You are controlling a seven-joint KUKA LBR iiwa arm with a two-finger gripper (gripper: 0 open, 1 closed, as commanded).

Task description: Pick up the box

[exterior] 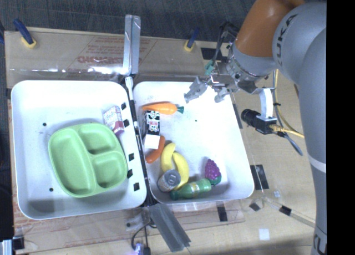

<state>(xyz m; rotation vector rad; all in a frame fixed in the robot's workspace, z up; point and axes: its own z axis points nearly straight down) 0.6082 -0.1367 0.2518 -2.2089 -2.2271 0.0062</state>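
Note:
A small black-and-white box (152, 122) stands against the left wall of the right bin (233, 137), just below an orange carrot (160, 107). A second small box with a red-and-white label (113, 118) lies in the left bin (28, 104), by the top edge of the green plate. My gripper (203, 96) hovers over the upper middle of the right bin, up and to the right of the black-and-white box. Its fingers (193, 91) are spread open with nothing between them.
A green divided plate (86, 158) fills much of the left bin. Crowded in the right bin's lower left are a white block (151, 141), two bananas (173, 161), a can (169, 180), a green bottle (193, 188) and purple grapes (212, 170).

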